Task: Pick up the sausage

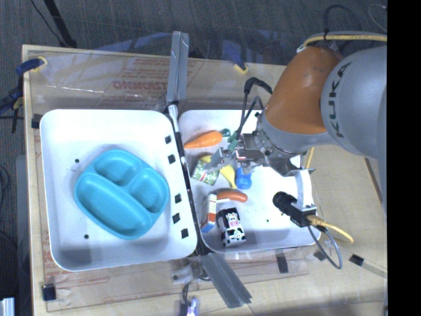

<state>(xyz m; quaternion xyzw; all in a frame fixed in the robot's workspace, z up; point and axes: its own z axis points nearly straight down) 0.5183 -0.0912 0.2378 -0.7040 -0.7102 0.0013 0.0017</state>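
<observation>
The sausage (231,195) lies free in the right bin (289,232), centre frame. The gripper (235,151) hangs above it, holding nothing; its opening I cannot tell. Next: descend lower.

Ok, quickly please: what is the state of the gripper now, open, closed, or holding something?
Gripper: cannot be told; it hangs over the right bin, above the sausage.

Even, bright overhead light; the two shallow white plastic bins (99,127) nearly wash out; soft shadow under the turquoise divided plastic plate (122,193); focus slightly soft, grainy throughout.
</observation>
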